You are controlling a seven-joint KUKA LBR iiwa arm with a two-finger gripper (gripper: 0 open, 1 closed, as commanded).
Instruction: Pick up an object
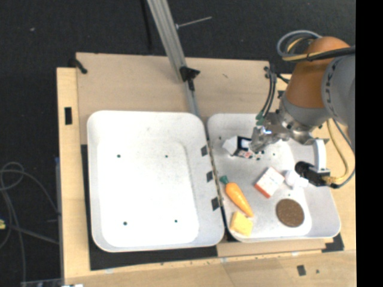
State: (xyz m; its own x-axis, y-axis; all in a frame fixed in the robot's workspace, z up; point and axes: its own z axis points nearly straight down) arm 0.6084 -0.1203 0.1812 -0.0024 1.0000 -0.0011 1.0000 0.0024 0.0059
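My gripper point(258, 143) hangs low over the far part of the right bin point(323, 223), right beside a small white, blue and red object point(241, 146). Its fingertips blur into that object, so I cannot tell contact. Nearer the front of the same bin lie an orange carrot with a green tip point(237, 198), a yellow block point(241, 223), a white and orange box point(268, 182), a brown disc point(290, 213) and a small white piece point(292, 177).
The left bin point(99, 178) sits beside the right one on the tan bench. A grey metal rail point(170, 37) slants in from the top toward the bins' junction. The arm's orange band point(311, 76) and cables occupy the right side.
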